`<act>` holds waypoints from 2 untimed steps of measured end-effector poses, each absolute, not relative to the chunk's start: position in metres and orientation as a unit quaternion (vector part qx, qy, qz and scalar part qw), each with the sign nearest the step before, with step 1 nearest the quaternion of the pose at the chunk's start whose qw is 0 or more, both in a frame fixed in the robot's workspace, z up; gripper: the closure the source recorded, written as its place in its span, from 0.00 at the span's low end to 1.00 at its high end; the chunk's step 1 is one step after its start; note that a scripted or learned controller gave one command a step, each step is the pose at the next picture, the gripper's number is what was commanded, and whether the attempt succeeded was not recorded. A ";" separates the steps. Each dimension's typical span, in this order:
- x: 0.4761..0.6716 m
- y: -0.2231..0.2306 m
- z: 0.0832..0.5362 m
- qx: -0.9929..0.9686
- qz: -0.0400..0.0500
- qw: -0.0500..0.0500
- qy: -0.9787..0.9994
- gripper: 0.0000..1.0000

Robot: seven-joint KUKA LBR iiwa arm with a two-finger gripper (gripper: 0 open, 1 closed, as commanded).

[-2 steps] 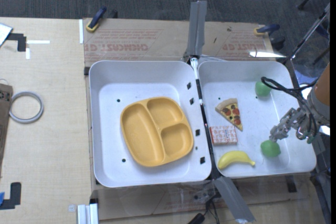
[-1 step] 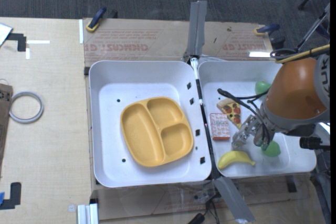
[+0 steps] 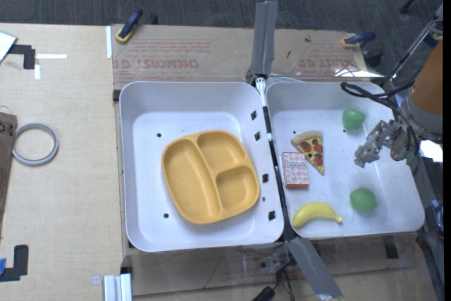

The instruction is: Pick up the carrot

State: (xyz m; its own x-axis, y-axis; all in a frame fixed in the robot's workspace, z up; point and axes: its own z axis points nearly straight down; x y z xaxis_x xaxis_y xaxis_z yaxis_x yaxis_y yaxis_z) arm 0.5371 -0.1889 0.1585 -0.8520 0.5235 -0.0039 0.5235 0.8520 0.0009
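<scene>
We see the gripper [image 3: 369, 149] at three o'clock in the right bin [image 3: 331, 91], near its rim, grasp state unclear, open floor around

You will find red printed lettering on the cardboard sheet [image 3: 211, 56] lying under and behind the two bins; it appears upside down from this camera, and you cannot make out the words with certainty. The small red-and-white packet [image 3: 295, 170] in the right bin carries print too small to read.
</scene>
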 end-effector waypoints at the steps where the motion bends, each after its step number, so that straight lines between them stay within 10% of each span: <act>1: 0.579 -0.181 0.092 0.214 0.000 0.002 0.977 1.00; 2: 0.566 -0.195 0.165 0.362 0.000 0.002 0.932 1.00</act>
State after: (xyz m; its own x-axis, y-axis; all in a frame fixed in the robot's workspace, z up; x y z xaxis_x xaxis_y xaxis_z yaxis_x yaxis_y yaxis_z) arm 0.5658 -0.1954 0.1646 -0.7379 0.6749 -0.0040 0.6749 0.7379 0.0014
